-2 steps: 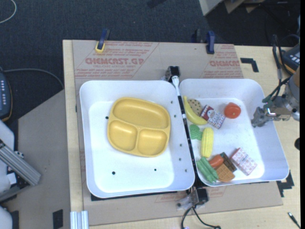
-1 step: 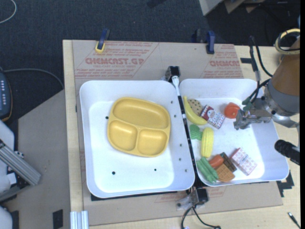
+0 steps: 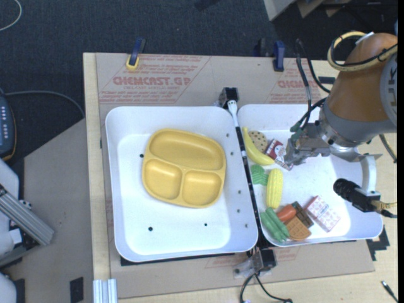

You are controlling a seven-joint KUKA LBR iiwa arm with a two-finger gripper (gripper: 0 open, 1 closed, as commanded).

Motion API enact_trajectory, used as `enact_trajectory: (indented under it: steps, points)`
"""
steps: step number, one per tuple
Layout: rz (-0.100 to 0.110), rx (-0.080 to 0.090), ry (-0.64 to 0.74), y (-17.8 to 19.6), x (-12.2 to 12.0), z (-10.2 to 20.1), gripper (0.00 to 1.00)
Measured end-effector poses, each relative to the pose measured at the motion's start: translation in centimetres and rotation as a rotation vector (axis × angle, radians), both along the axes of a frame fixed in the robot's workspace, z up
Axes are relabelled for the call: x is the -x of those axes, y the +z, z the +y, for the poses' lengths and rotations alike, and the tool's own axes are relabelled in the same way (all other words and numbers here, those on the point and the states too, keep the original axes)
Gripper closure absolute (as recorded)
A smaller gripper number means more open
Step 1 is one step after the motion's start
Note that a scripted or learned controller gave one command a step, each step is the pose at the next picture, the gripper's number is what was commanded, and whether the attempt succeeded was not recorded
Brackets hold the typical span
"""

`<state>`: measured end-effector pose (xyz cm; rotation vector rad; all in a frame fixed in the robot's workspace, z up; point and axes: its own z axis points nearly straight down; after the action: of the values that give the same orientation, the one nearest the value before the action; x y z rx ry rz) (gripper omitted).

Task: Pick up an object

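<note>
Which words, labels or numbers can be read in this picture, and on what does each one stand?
"CHEMCAST GP", red print on the brown board behind the left bin.
The same red print on the board behind the right bin: cut off, unreadable.
Small packets in the right bin: print too small to read.

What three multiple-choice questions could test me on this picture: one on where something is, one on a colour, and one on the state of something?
1. Where is the yellow divided plate?
A. In the left bin
B. In the right bin
C. On the floor

2. What colour is the corn cob?
A. Blue
B. Yellow
C. Black

3. Where is the claw now?
A. Low in the right bin among the toy food
B. Over the left bin
C. Off the bench

Answers:
1. A, it lies alone in the left bin.
2. B, it is bright yellow like the banana.
3. A, it hangs in the right bin beside the banana.
</note>
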<state>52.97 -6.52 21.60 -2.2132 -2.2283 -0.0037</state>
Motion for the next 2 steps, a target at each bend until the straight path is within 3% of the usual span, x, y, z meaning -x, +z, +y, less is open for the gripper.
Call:
enact_trajectory:
  steps: [2]
  points:
    - [-0.002, 0.0, -0.001, 1.1, 0.1, 10.7, 1.0]
